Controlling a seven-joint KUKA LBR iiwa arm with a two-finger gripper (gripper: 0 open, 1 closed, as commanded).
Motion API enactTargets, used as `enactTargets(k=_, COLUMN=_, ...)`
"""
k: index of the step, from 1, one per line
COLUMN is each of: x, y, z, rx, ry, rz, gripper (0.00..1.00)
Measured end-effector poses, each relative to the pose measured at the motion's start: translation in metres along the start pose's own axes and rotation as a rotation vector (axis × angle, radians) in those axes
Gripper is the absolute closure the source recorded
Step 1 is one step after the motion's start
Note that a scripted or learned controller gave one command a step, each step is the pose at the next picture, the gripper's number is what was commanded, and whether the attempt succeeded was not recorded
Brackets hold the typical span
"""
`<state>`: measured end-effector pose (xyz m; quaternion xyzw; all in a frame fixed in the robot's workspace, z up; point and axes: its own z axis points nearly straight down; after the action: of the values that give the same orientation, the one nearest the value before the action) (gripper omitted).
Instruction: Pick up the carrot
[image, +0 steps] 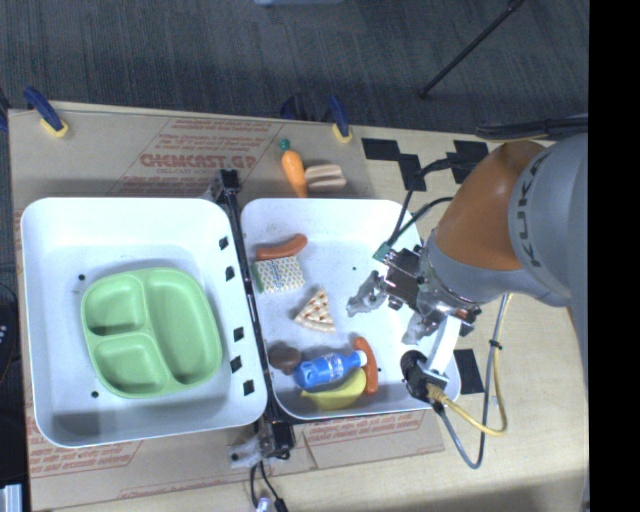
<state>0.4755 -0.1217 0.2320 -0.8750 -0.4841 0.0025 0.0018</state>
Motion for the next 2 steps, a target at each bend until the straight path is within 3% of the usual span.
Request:
enactTargets(k=1, x=0.015, y=-0.009, z=0.118, rx=0.002, ry=0.001, rz=0.005, gripper=0.0)
enactTargets(k=2, x=-0.031, y=0.021, z=0.088, rx=-0.003, ry=0.001, rz=-0.366, gripper=0.0)
